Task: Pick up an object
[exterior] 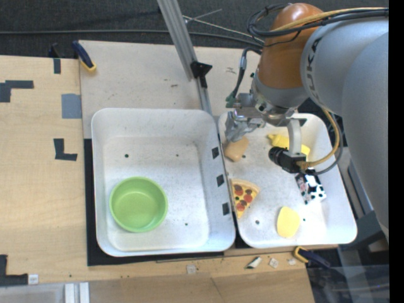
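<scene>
The gripper point(237, 133), finger state unclear, hangs over the tan piece point(236, 149) beside the bin wall point(221, 145), risking a glancing miss

A pale wooden bench point(38, 188) (taped in grey patches) under dark backdrop point(76, 5).

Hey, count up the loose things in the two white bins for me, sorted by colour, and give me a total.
Green: 1, the bowl in the left bin.
Yellow: 2, the oval piece and the block, partly hidden.
Tan: 1, the lump under the gripper.
Multicoloured: 1, the pizza slice.
Black-and-white: 1, the small toy.
Total: 6
</scene>
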You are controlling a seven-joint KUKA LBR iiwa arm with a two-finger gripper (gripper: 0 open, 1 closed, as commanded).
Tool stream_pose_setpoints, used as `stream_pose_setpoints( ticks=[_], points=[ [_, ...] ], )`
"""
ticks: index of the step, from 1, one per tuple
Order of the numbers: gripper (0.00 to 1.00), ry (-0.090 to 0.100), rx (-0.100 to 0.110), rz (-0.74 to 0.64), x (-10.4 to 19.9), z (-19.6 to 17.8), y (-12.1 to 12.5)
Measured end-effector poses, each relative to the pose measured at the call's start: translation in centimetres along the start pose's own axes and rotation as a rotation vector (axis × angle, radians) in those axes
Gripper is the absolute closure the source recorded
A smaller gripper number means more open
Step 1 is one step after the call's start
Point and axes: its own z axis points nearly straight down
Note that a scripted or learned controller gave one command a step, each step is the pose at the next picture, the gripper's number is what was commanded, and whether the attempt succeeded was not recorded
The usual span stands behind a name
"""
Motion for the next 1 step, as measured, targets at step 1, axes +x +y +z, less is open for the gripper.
stream_pose_setpoints(
  ticks=[1],
  points=[
    [1.0, -0.001, 0.001, 0.001, 4.26, -0.05, -1.3]
  ],
)
